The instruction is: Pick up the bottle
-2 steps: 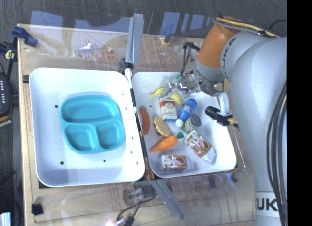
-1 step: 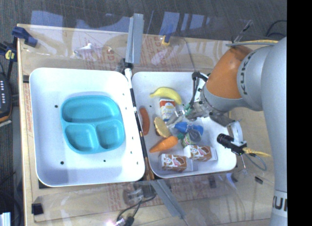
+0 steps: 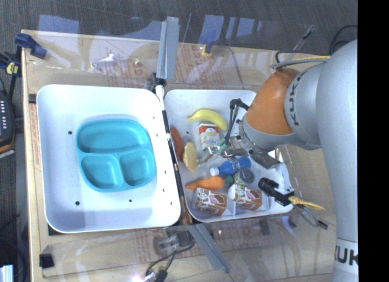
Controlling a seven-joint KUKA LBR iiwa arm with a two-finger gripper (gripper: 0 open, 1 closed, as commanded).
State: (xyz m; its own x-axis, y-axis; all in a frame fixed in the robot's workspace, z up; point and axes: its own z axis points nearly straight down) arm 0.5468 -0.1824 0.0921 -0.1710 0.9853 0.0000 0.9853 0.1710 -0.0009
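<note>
The bottle (image 3: pixel 234 166) is small and blue with a white cap, lying on its side in the middle of the right bin (image 3: pixel 182 101), cap pointing left. My gripper (image 3: pixel 226 149) hangs low over the bin, just above the bottle's upper edge and beside a small red-and-white pouch (image 3: pixel 209 136). The wrist and the orange band of the arm (image 3: pixel 276 110) cover the bin's right part. Nothing can be made out between the fingers.
Around the bottle lie a banana (image 3: pixel 206 116), a sausage (image 3: pixel 176 141), a pale yellow slice (image 3: pixel 190 156), a carrot (image 3: pixel 206 183) and two small cartons (image 3: pixel 210 200) at the front. The left bin (image 3: pixel 55 104) holds a teal divided tray (image 3: pixel 115 153).
</note>
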